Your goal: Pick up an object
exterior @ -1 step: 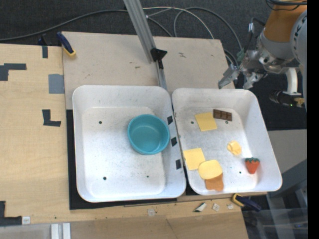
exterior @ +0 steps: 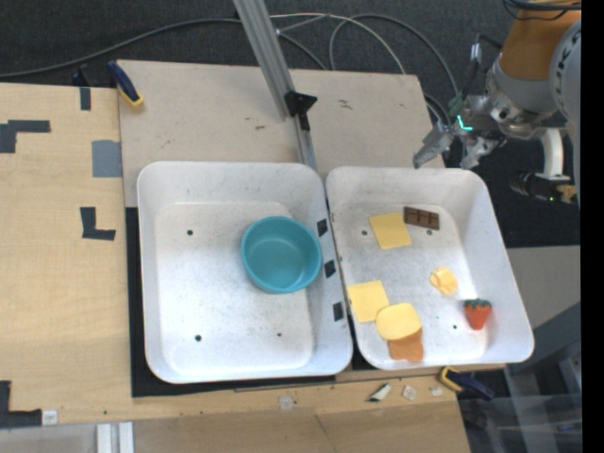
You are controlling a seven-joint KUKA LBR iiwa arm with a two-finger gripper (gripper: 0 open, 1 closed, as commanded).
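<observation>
My gripper (exterior: 451, 151) hangs above the far rim of the right bin (exterior: 498, 243), open, with nothing between its two fingers. Below it in that bin lie a brown chocolate piece (exterior: 422, 218), a pale yellow square slice (exterior: 390, 230), a second yellow square (exterior: 367, 300), a small yellow lump (exterior: 444, 280), a yellow-and-orange block (exterior: 401, 330) and a red strawberry toy (exterior: 478, 313). A teal bowl (exterior: 280, 253) sits upright in the left bin (exterior: 179, 272), near its right side.
A slanted metal pole (exterior: 271, 55) rises behind the bins, clamped near their shared far corner. Cables run across the dark area at the back. Small clips lie on the bench in front of the right bin.
</observation>
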